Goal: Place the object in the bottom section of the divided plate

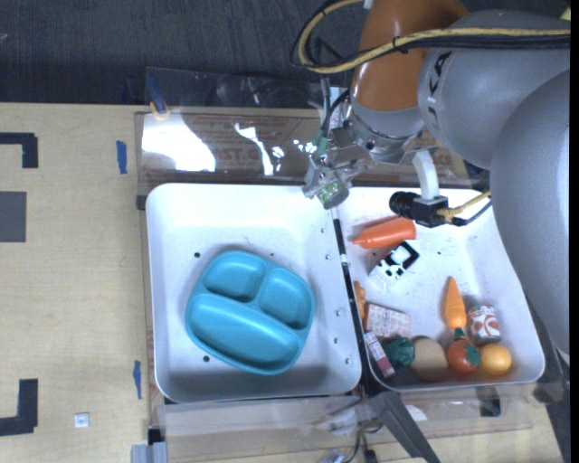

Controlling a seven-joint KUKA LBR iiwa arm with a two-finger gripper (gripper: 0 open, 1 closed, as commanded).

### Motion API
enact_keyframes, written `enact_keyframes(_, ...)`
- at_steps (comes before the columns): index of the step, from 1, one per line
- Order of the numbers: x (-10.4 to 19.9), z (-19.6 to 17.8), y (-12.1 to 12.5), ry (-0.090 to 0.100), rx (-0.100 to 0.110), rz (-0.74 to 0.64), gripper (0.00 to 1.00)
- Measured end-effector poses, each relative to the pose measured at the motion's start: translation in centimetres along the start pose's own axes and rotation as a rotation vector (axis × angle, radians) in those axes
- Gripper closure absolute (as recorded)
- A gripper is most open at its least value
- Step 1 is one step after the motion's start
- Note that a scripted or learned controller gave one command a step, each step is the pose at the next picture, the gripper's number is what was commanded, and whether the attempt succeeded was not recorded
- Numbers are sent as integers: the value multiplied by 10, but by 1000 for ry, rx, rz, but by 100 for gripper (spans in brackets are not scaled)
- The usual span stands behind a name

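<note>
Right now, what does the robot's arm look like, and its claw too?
The arm is big, round and smooth grey, with an orange band above the wrist. Black and yellow cables loop over the top of it. At the tip sits the claw, a small metal part with thin wires and a bit of green on it. A black plug with a yellow cord hangs near it.
</note>
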State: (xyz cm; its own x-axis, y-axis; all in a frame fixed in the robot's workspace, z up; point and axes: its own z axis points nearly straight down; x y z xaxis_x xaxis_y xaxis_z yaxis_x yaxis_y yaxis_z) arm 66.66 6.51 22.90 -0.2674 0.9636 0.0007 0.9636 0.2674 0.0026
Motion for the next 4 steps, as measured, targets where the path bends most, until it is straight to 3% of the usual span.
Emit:
enact_keyframes(1,83,-19,-1,1,-2,-77,100)
enact_keyframes(2,167,57,-35,2,10,-166,100)
enact_keyframes(3,163,53,-34,0,3,-161,0)
enact_keyframes(4,150,114,-30,0,-32,-98,0)
